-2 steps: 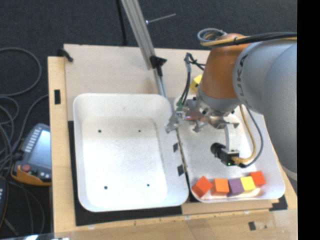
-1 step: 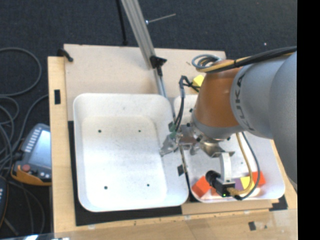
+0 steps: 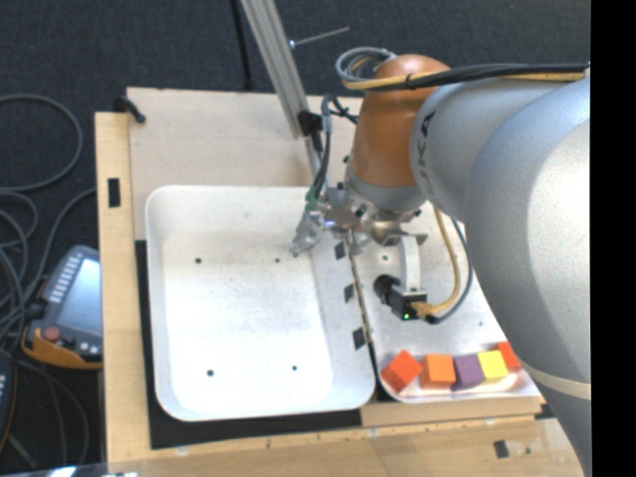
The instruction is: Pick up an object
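Four blocks lie in a row along the near edge of the right bin (image 3: pixel 437 394): an orange-red block (image 3: pixel 402 370) at the left end, then an orange block (image 3: pixel 439 369), a purple block (image 3: pixel 467 370) and a yellow block (image 3: pixel 493 366). The gripper (image 3: pixel 310 232) hangs over the far right corner of the left bin (image 3: pixel 248 296), well apart from them; whether its fingers are spread or pressed together cannot be told.

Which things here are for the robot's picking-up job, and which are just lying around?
For the job:
pincer
red block
orange block
purple block
yellow block
right bin
left bin

Just lying about:
handheld controller
cables on the floor
metal rail
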{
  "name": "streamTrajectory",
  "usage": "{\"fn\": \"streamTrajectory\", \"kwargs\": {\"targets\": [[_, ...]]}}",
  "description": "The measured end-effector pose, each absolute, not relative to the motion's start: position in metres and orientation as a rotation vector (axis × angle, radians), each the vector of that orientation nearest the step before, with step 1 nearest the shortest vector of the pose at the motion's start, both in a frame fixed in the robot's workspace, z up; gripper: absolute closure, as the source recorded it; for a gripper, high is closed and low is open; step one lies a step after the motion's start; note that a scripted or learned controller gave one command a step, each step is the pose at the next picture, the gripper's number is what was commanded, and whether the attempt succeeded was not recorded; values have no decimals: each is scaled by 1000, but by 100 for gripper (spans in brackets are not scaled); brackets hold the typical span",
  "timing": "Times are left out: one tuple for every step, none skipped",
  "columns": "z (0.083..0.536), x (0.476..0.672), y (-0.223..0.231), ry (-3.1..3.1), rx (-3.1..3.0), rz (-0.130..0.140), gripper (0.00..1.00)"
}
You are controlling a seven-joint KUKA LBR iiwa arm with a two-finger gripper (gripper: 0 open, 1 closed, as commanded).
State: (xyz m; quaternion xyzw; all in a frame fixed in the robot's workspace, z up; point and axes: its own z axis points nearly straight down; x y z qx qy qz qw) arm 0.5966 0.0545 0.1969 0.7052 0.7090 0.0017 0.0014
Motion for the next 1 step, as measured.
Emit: {"fn": "streamTrajectory", "kwargs": {"targets": [[196,500,64,2222,2226,-5,0]]}}
